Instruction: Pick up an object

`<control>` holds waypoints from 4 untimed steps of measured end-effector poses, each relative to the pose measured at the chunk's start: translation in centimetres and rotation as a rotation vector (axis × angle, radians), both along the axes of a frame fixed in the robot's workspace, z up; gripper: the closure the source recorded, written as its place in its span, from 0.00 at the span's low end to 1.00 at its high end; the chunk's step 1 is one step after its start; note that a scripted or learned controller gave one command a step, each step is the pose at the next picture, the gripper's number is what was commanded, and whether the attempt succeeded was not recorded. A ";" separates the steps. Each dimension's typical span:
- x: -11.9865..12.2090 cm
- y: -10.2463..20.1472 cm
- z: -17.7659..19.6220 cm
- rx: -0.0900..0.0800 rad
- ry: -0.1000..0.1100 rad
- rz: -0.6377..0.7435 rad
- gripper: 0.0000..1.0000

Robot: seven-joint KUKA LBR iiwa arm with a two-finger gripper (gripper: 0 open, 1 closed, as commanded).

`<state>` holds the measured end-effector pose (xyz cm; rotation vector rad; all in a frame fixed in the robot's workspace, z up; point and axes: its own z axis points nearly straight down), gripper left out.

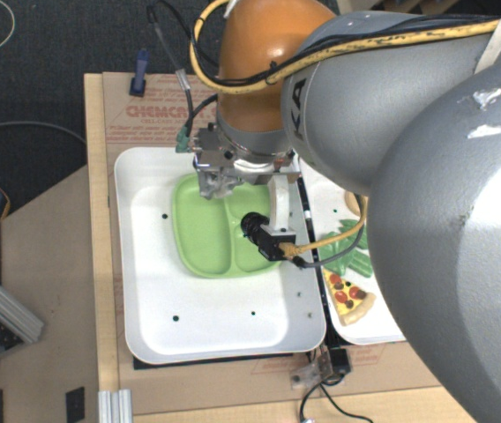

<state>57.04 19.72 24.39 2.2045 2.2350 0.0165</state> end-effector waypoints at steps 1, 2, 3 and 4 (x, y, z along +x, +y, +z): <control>-8.7 3.0 11.6 0.000 0.003 -0.005 1.00; -2.6 0.2 2.5 -0.010 0.016 -0.019 1.00; -4.2 -4.3 9.0 -0.005 0.003 -0.018 1.00; -6.5 -1.7 1.0 -0.008 0.020 -0.011 1.00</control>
